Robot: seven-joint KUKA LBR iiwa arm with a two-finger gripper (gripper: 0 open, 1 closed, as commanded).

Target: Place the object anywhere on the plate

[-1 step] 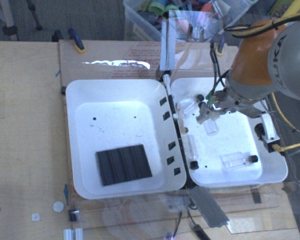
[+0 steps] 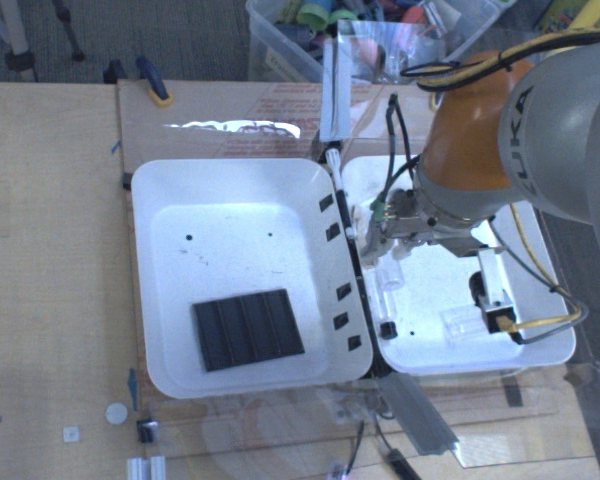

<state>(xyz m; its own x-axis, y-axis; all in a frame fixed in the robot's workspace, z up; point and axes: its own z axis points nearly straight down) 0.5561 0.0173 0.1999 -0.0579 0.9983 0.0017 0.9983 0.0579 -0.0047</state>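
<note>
In the camera view, the grey arm with its orange band (image 2: 470,128) is reaching in from three o'clock and hanging over the right shallow white plastic bin (image 2: 540,353), its wrist covering that bin's upper half. The jaws (image 2: 388,258) are pointing down near the bin's nine o'clock wall, just beside the black divider strip (image 2: 345,258) between the two bins; how far apart they are standing cannot be told, and nothing is visibly caught between them. A clear, glassy transparent object (image 2: 460,320) is lying on the right bin's floor toward five o'clock of the jaws, near them but apart. In the left shallow white plastic bin (image 2: 160,218), a dark ribbed rectangular plate (image 2: 248,328) is lying flat toward that bin's six o'clock, slightly skewed, well apart from the jaws. The pale wooden surface (image 2: 45,268) is carrying both bins, and a clear tub of mixed colourful toys (image 2: 380,8) is sitting at twelve o'clock behind them.
</note>
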